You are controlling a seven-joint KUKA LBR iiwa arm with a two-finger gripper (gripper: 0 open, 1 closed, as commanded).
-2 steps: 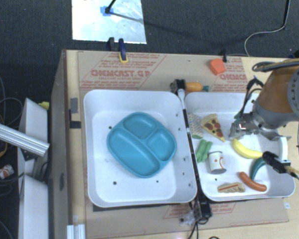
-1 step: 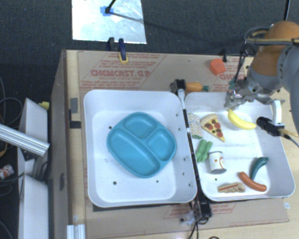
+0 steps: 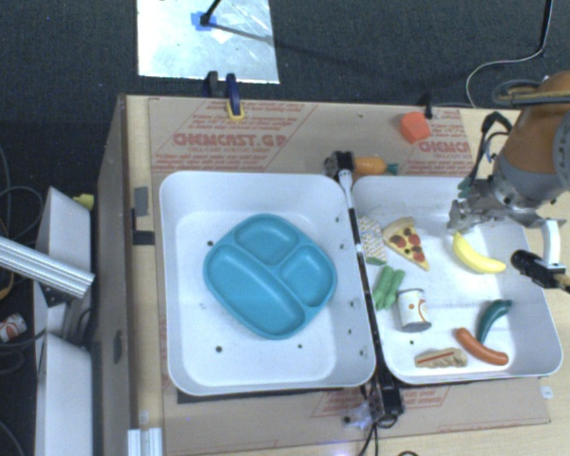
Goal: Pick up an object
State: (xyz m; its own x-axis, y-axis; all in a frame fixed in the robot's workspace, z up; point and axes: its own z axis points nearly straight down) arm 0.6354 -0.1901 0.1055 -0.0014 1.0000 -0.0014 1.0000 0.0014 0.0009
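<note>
a: starting at the near edge of the right bin (image 3: 541,354), what's lying there?

b: a hot dog in a bun (image 3: 441,357) and a red sausage (image 3: 481,347), close together. just behind them a dark green pepper (image 3: 494,317), and a white can with a face on it (image 3: 413,310) nearer the divider. then green pea pods (image 3: 388,286), a pizza slice (image 3: 405,242), and a banana (image 3: 477,256) toward the arm's side.

a: so how far along is the pick?

b: by my reading, nothing is lifted yet. every item rests on the bin floor. the gripper (image 3: 468,212) sits low at the far side of the right bin, just beyond the banana, which looks like the likeliest target. approach seems underway; closing and lifting are all left.

a: is the tool open or closed?

b: i can't tell. the tip is small and dark from this angle, and nothing shows between it.

a: anything in the way?

b: the banana has space around it; the pizza slice is near but apart. the bin's far wall is close to the gripper, so that could crowd a descent.

a: and the left bin (image 3: 185,255)?

b: it holds a blue divided plate (image 3: 269,274). farther back on the bench, an orange block (image 3: 414,126) and a carrot-like piece (image 3: 370,166) lie outside the bins.
</note>
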